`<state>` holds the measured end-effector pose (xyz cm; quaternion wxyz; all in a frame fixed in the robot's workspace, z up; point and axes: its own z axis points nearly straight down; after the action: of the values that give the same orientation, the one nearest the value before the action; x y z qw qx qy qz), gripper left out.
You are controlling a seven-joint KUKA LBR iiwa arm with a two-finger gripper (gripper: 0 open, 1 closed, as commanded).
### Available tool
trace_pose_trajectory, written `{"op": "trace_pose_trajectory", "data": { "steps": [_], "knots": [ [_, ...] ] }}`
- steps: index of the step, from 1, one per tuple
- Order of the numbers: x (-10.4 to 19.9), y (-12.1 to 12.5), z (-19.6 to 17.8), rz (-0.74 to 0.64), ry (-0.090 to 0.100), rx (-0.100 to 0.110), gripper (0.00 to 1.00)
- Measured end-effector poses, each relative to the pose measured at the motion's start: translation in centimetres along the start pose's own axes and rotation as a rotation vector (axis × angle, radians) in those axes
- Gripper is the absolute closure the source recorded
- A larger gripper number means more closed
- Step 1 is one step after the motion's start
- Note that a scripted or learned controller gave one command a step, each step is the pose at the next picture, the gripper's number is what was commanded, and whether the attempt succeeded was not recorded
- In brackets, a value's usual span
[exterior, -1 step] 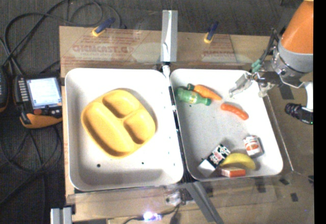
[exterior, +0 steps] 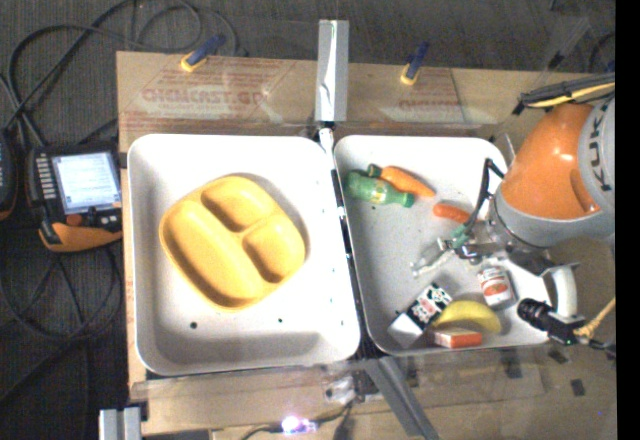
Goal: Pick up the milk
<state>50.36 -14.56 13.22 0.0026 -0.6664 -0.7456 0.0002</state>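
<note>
Lying near the right bin's (exterior: 420, 150) front, the cow-patterned milk (exterior: 424, 309) sits apart from released jaws (exterior: 437, 258).

I'm reaching in from the right, my arm (exterior: 560, 178) showing mostly as the big orange band bulging over the grey wrist section beneath it. I'm pointing my wrist down and toward the left, and my tool (exterior: 448, 253) is hanging low at the end of it, its thin metal fingers (exterior: 432, 260) angling out to the lower left. The fingers are looking slightly parted, with nothing gripped between them. A dark cable is arcing along my wrist's left side.
</note>
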Motion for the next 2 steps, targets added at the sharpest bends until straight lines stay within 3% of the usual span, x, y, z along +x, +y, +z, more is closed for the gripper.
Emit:
{"op": "trace_pose_trajectory", "data": {
  "steps": [1, 2],
  "knots": [
    [3.0, -1.7, 1.8, -0.142, -0.001, -0.001, 0.00],
    [1.4, -1.9, 2.5, -0.205, -0.003, 0.000, 0.00]
  ]
}}
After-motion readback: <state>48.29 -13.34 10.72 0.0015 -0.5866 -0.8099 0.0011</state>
